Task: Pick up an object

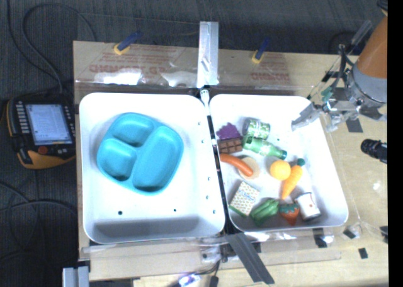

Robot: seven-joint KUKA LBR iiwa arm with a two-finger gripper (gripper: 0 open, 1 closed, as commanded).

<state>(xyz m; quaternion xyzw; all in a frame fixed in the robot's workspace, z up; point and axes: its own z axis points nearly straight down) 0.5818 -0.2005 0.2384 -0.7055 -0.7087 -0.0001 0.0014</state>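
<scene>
The tool [306, 118] is seen at the right of the frame, above the upper right corner of the right bin [334, 172]; whether it is open or closed cannot be told, and nothing is seen held in it. In the right bin a green can [257, 129], a green bottle [264, 148], a purple grape bunch [228, 131], an orange ball [280, 169], two carrots [291, 182] and a small patterned box [244, 199] are found. Their labels are too small to be read. A blue divided plate [140, 152] is placed in the left bin [88, 216]. Red printing on the plastic sheet [132, 65] at the upper part of the surface [365, 185] is not legible.
</scene>
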